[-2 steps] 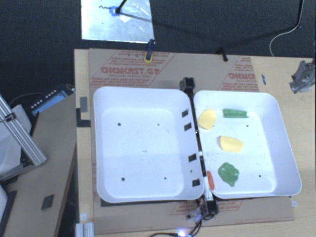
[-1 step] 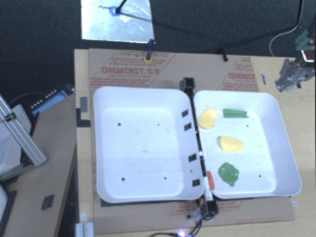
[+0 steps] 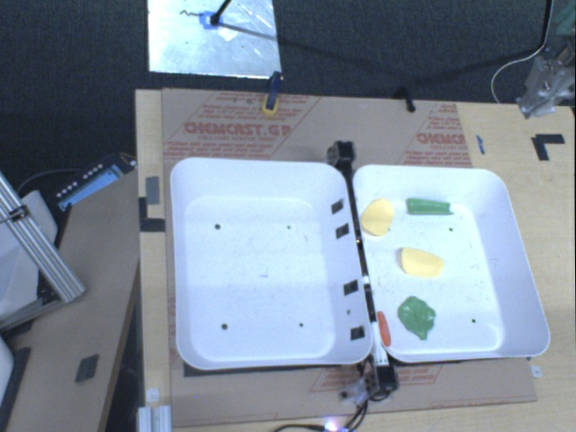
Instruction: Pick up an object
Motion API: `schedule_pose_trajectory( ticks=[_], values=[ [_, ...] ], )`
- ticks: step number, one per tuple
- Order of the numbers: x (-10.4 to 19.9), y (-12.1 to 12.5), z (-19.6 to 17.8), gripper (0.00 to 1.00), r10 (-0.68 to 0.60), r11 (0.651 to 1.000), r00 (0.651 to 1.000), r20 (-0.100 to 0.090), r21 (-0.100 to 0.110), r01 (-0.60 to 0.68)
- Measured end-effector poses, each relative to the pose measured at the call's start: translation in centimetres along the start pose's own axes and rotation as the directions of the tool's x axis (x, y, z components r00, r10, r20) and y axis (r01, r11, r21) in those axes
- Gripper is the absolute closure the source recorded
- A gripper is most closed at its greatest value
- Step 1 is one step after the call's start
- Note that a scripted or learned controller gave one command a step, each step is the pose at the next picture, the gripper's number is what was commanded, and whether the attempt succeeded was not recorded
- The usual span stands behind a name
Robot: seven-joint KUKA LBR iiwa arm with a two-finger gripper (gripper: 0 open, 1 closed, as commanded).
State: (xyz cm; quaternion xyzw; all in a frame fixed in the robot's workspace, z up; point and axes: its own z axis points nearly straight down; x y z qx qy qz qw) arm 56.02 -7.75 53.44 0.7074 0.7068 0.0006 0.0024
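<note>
Two white bins (image 3: 261, 349); two yellow pieces (image 3: 378, 216), two green (image 3: 427, 207), perhaps one orange (image 3: 384, 328).

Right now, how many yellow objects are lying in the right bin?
2. One yellow piece is near the divider, beside the green stick; the other yellow piece is lower, above the green leaf.

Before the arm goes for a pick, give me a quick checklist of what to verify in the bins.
1. Objects to pick lie in the right bin: ok, five show.
2. Yellow piece lies apart from its neighbours: ok.
3. Green bar sits away from the back wall: ok, a small gap shows.
4. Orange piece has room around it: not ok, it lies against the divider wall.
5. Green lump is flat enough to grip: cannot tell.
</note>
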Motion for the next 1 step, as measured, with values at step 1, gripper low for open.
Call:
schedule_pose_trajectory(
  ticks=[1],
  values=[
    [1.91,-2.16,-0.12,1.0,-0.005,1.0,1.0,-0.003,0.001,0.005]
  ],
)
